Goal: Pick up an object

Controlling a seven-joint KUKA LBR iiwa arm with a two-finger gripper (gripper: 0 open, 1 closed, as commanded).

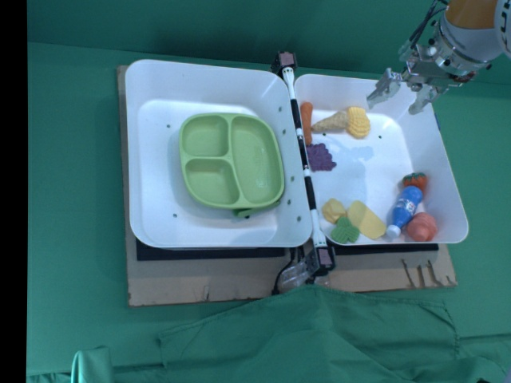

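My gripper [402, 96] hangs above the far rim of the right bin [441, 155], fingers spread open with nothing between them. Below and left of it lies a yellow ice-cream cone toy [345, 121], with an orange carrot [306, 120] and purple grapes [321, 157] by the divider. At the right side lie a blue-and-white bottle [403, 208], a strawberry [414, 182] and a red-orange round fruit [421, 227]. Near the front are yellow pieces [363, 219] and a small green item [345, 230].
The left bin [152, 166] holds a green three-compartment plate [231, 161]. A black-and-white hinge bar [300, 150] runs between the bins. Both bins rest on cardboard [200, 286] over green cloth, which is bunched at the front [319, 333].
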